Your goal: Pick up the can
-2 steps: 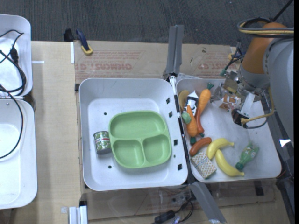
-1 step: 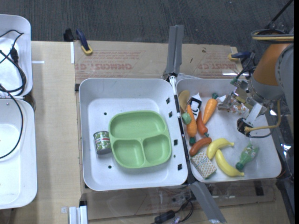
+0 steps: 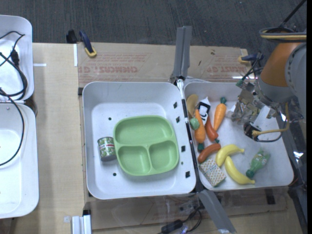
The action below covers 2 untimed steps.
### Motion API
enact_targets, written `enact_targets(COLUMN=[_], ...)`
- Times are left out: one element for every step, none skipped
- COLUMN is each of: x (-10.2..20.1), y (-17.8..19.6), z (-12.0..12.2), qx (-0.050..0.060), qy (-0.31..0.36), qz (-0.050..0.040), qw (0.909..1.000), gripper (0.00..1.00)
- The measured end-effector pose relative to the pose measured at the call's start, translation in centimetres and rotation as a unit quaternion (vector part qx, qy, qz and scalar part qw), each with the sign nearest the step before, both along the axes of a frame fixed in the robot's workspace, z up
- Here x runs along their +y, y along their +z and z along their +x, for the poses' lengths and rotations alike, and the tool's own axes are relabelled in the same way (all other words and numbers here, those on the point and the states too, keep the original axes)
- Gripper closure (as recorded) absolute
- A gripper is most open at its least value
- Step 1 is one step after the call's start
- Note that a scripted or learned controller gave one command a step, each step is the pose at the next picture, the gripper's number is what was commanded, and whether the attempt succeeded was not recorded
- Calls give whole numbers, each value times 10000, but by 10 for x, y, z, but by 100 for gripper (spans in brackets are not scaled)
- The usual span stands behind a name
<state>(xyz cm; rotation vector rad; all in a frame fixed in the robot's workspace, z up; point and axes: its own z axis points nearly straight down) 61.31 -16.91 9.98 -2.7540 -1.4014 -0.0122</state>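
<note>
Two white bins fill my remote feed: the can (image 3: 106,148) lies in the left bin (image 3: 92,130), touching the green tray's (image 3: 145,145) left edge. My gripper (image 3: 245,112) hovers over the right bin (image 3: 278,172), well apart, near the carrot (image 3: 220,115).

Arm (image 3: 287,67) cut off by the right frame edge — only wrist and orange band in view. Gripper (image 3: 243,112) over the right bin (image 3: 282,177): its tip is a blurred tangle of metal and cable, too indistinct to read. Can (image 3: 106,148) in the left bin (image 3: 92,130) — label print too small to make out; its right side sits tight against the green tray (image 3: 146,144). White tubs (image 3: 14,179) at left run out of frame. Worktop (image 3: 53,106) front edge cut off below.
</note>
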Motion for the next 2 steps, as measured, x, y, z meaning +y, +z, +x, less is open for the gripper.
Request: enact_targets(x=[-6,-3], y=[1,9], z=[-1,0], qx=[-19,9], qy=[-36,-3], qz=[-45,-9], qw=[10000,10000], gripper=[0,100])
